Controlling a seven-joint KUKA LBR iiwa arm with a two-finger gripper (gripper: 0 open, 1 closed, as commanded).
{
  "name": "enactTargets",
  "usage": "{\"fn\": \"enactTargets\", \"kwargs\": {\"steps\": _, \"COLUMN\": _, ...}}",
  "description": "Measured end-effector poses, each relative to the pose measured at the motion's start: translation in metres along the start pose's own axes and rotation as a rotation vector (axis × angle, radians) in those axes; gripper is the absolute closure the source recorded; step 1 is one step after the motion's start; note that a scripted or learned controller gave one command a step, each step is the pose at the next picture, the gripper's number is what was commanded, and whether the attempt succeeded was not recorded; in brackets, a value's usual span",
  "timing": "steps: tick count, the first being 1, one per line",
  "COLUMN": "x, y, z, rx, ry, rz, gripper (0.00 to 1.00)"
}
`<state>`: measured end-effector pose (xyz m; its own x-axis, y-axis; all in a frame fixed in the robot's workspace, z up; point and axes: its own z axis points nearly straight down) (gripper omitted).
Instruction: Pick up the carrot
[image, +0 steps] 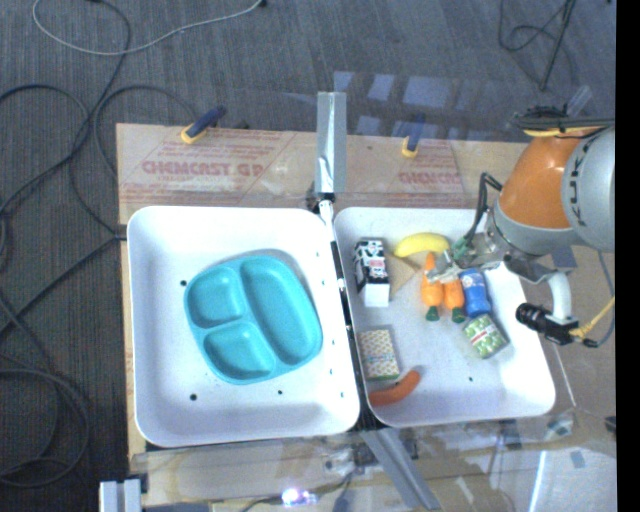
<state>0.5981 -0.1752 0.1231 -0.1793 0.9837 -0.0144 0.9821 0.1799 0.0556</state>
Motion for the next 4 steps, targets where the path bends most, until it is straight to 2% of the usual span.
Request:
{"fn": "enactTargets", "kwargs": {"steps": 1, "x": 0.028, "y": -0.001, "z": 0.014, "rx": 0.000, "ry": -0.007, "rz": -0.098, "gripper": 1.00}}
{"fn": "enactTargets", "kwargs": {"steps": 2, "x": 0.126, "y": -0.017, "z": -0.117, "rx": 0.054, "ry": 0.021, "rz": -0.206, "gripper": 1.00}}
{"fn": "enactTargets", "kwargs": {"steps": 3, "x": 0.068, "y": -0.079, "z": 0.028, "rx": 0.042, "ry": 0.023, "rz": -0.506, "gripper": 1.00}}
{"fn": "enactTargets", "kwargs": {"steps": 4, "x": 0.072, "y": -0.086, "z": -0.111, "rx": 0.043, "ry": 0.036, "rz": -0.869, "gripper": 1.00}}
